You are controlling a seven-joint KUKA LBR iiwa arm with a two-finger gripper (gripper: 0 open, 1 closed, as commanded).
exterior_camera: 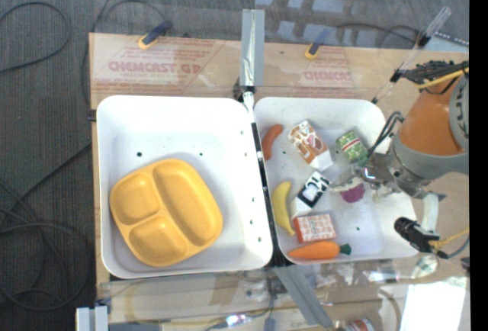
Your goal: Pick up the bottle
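Observation:
A small bottle (308, 142) with an orange and white label and a white cap lies on its side in the upper middle of the right bin (366, 110). My gripper (364, 177) hangs low over the right part of that bin, to the right of and below the bottle and apart from it. It sits just beside a purple item (352, 193) and below a green can (351, 146). The grey wrist and orange band (427, 127) hide the bin's right wall.
The right bin also holds an orange sausage (271, 140), a black and white box (313, 188), a banana (284, 206), a red box (314, 227) and a carrot (314, 250). A yellow divided plate (165, 210) lies in the left bin (152, 112).

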